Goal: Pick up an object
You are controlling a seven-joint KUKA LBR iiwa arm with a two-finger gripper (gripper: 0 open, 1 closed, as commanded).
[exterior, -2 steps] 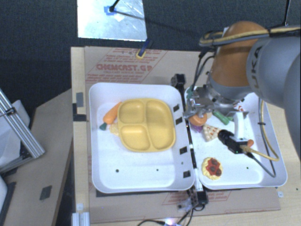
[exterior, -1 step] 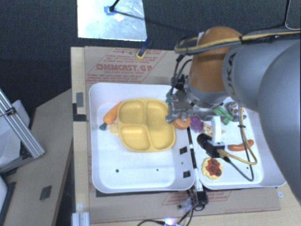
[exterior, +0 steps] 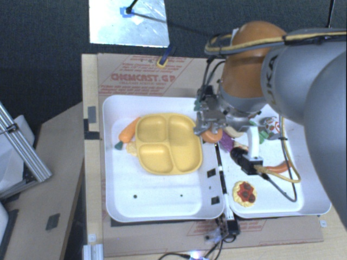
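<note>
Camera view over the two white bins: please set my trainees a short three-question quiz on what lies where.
1. True or false: the yellow divided plate lies in the left bin.
2. Which toy food lies against the plate's upper-left edge? A) carrot B) banana C) bread roll
3. Fill in: the small round pizza with red topping lies in the ___ bin, near its front edge.

Key: 1 true; 2 A; 3 right. The hand hangs above the divider between the bins, over a small pile of toy food.
</note>
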